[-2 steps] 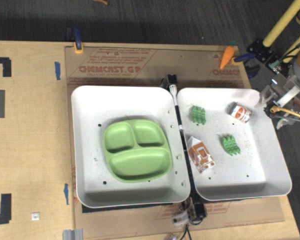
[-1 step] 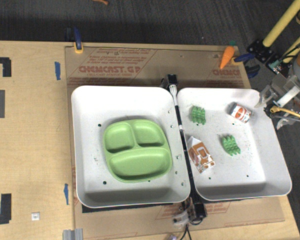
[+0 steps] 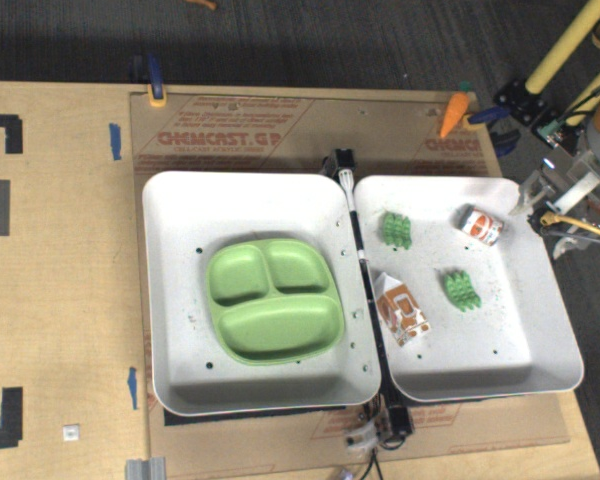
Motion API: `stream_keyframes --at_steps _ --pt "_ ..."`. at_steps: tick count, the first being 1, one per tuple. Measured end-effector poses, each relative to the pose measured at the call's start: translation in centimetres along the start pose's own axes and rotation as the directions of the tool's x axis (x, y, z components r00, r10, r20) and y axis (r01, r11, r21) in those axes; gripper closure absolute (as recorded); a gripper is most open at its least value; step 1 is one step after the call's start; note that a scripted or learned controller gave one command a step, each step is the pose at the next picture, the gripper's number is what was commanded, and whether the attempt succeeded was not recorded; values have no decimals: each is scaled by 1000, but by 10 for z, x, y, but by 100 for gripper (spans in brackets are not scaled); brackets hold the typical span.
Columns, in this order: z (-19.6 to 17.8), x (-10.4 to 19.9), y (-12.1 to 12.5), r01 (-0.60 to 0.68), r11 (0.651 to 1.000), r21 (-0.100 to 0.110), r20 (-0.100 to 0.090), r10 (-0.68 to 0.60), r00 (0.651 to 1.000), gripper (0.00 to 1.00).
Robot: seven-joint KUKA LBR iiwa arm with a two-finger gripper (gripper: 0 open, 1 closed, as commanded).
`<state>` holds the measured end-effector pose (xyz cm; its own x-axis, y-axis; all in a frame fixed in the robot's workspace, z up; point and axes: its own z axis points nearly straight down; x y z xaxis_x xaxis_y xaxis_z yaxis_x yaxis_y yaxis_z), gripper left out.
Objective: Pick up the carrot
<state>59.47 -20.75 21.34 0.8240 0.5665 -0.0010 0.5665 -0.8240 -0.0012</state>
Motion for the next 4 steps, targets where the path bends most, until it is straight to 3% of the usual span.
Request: stream_keyframes --at_steps 4 --pt "0 0 0 0 1000 0 0 0 1000 0"
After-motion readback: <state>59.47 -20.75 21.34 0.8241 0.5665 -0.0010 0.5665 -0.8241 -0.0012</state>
